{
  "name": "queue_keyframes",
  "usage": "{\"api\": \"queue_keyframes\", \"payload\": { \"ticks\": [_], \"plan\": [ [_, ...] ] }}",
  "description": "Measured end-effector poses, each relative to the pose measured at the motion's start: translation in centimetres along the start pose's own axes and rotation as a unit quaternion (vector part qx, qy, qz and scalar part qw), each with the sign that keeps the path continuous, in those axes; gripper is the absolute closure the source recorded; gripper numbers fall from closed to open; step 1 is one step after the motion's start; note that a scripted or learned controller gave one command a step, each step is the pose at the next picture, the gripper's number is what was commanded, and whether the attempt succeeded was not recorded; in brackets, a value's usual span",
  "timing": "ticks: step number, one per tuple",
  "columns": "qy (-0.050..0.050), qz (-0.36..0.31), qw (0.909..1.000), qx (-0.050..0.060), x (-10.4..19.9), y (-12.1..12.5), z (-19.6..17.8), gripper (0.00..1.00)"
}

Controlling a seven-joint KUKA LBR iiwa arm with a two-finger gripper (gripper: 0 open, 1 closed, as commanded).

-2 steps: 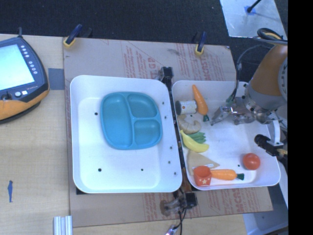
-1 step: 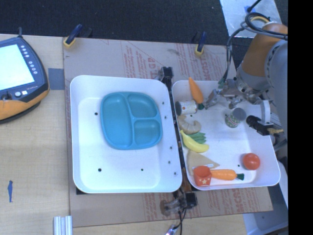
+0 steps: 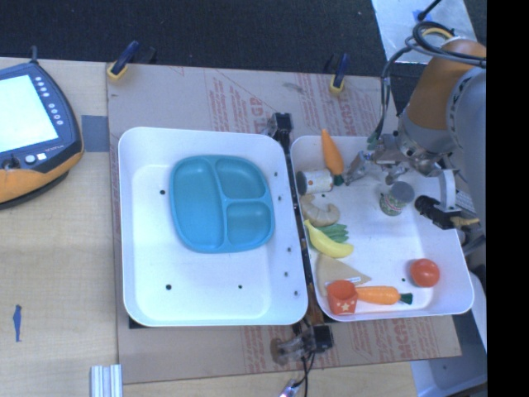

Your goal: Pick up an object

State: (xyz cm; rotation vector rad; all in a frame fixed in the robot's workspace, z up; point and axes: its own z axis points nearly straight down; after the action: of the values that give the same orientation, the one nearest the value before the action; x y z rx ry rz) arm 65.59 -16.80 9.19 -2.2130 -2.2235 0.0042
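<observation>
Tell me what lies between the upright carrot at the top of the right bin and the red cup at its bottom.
In the camera view, between the carrot and the red cup lie a mushroom, a banana and a tan wedge.

I see a pale wooden bench point(image 3: 58, 255) under a brown cardboard sheet point(image 3: 215, 98), with dark carpet point(image 3: 207, 11) beyond its far edge.

Light wood counter point(image 3: 58, 263) carries a brown cardboard sheet point(image 3: 215, 98), clamped at its far edge by two blue-yellow clips point(image 3: 124, 60). Two white bins sit on the sheet side by side: left bin point(image 3: 145, 296), right bin point(image 3: 450, 304). Orange-rimmed tablet pendant point(image 3: 33, 135) lies at counter's left.
</observation>
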Motion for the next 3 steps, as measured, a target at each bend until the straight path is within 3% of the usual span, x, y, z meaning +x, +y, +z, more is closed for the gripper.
{"api": "queue_keyframes", "payload": {
  "ticks": [3],
  "plan": [
    [0.0, 0.001, 1.0, 0.001, 0.56, 0.01, -0.01, 0.0]
  ]
}}
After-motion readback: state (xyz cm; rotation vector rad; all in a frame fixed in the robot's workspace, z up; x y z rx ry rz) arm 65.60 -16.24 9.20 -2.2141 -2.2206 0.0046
